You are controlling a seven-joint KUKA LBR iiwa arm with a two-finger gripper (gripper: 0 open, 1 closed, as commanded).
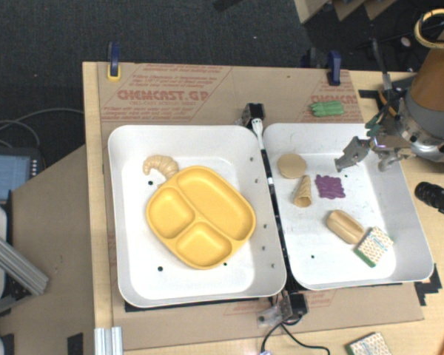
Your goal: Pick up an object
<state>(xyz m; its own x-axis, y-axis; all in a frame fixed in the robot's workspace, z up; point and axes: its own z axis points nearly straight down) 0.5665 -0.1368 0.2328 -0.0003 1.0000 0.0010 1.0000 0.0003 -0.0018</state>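
The right bin (407, 220) holds a round tan disc (291, 165), a small cone (303, 191), a purple grape bunch (329, 186), a tan bread loaf (345, 226) and a checkered green-and-white block (374, 245). My gripper (369, 158) hangs over the bin's upper right part, to the right of the disc and above the grapes. Its fingers (350, 157) stand spread open with nothing between them. In the left bin (126, 220) a yellow divided plate (199, 216) lies beside a croissant (160, 166).
A green object (327, 109) lies on the bench beyond the right bin. A black bar (265, 170) runs between the two bins. Blue clamps (115, 69) hold the bench's far edge. The grey arm (429, 102) comes in from the right.
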